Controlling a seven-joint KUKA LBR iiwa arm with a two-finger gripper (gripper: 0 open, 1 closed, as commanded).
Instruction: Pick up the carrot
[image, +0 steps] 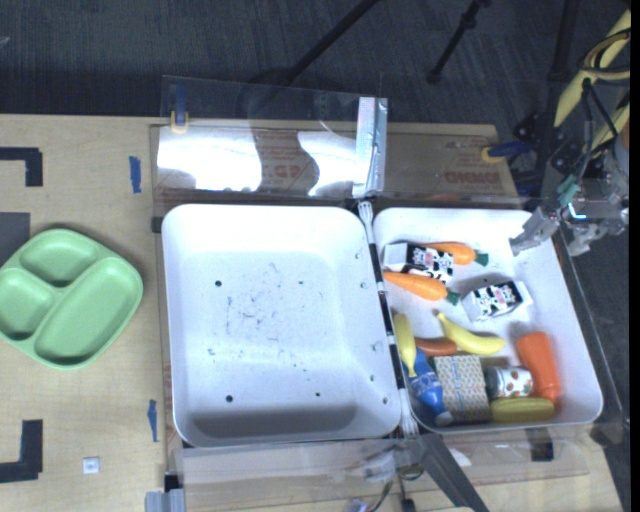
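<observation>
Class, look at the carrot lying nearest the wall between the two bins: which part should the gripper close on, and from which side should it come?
Probably the thick middle of the carrot, from straight above. It lies flat and slanted, its narrow end toward the bin wall, with a cow-print carton close behind it. The fingers should close across its width. The gripper is over the bin's far right edge.

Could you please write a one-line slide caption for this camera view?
Gripper hovering at the right bin's far corner, the carrot lying untouched among toy food; left bin beside it.

The cardboard (455, 168) bears red print (too blurred to read).
</observation>
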